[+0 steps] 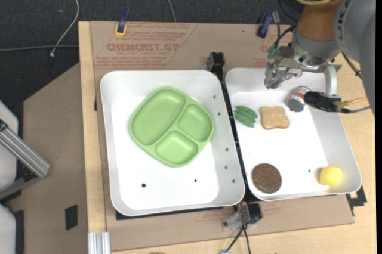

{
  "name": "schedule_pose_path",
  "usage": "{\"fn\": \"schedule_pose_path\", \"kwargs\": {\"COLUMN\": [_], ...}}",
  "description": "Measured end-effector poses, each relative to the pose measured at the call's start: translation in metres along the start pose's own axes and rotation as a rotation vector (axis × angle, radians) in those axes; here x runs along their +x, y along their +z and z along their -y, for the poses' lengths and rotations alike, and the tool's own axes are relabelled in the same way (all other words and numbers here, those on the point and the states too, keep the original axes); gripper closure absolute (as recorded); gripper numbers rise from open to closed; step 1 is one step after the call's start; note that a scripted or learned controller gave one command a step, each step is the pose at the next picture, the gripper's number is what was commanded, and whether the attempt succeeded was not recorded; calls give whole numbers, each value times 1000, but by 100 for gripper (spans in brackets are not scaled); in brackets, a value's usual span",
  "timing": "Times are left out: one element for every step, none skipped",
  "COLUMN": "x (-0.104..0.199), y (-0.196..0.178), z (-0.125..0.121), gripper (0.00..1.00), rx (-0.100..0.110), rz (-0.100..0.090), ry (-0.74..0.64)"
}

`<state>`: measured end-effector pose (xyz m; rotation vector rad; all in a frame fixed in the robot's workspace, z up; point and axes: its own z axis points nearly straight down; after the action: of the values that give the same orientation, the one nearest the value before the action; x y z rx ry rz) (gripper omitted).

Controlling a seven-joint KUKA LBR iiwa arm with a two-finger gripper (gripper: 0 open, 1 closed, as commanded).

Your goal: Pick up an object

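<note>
Pictured on a tan cardboard-topped desk [95,127] printed in red lettering: white bins [119,187], pale green divided plate [172,126]. Left of the jaws, dark green leafy piece [245,115]; below them, tan toast slice [274,118], brown round patty [266,177], yellow ball [330,175].

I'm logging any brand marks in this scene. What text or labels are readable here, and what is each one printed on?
"CHEMCAST GP": red print on the brown board under the bins, above the left bin; the last letters are faint.
Smaller red lines below and above it: too blurred to read.
Red print on the board by the right bin, near the gripper: partly hidden, unreadable.
Nothing readable on the green plate.
</note>
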<state>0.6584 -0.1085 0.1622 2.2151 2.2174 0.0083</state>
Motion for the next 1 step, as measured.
{"fn": "schedule_pose_path", "kwargs": {"x": [8], "y": [-48], "z": [-2], "gripper": [100], "rx": [2], "rz": [-1], "ry": [-1]}}
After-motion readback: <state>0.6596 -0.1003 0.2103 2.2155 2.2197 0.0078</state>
